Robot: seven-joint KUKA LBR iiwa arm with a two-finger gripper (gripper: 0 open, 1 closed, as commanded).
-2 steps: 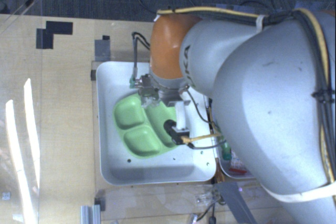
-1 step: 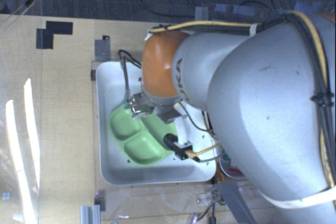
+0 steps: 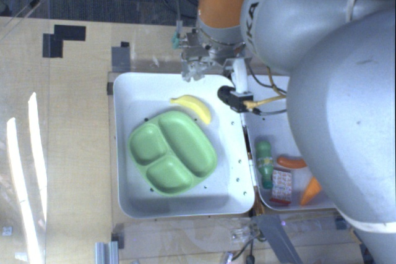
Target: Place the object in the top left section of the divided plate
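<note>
A: Any writing to read?

B: Part of the maker's name on the arm (image 3: 291, 15), dark letters "KA" just under the orange band. The small packet (image 3: 281, 185) in the right bin (image 3: 267, 198) has red print, too small to read.

A: Where is the banana?

B: The banana (image 3: 193, 107) lies in the left bin (image 3: 124, 151), touching the upper right edge of the green plate (image 3: 173, 151) but outside its sections. It sits on the bin floor, curved, one end pointing left.

A: And the gripper?

B: The gripper (image 3: 195, 68) hangs over the bin's far rim, just above the banana in this view and apart from it. Whether its grip is spread or pressed together, I cannot tell; it is blurred.

A: Anything else?

B: A green bottle (image 3: 264, 161) and orange pieces (image 3: 291, 162) lie in the right bin.
</note>
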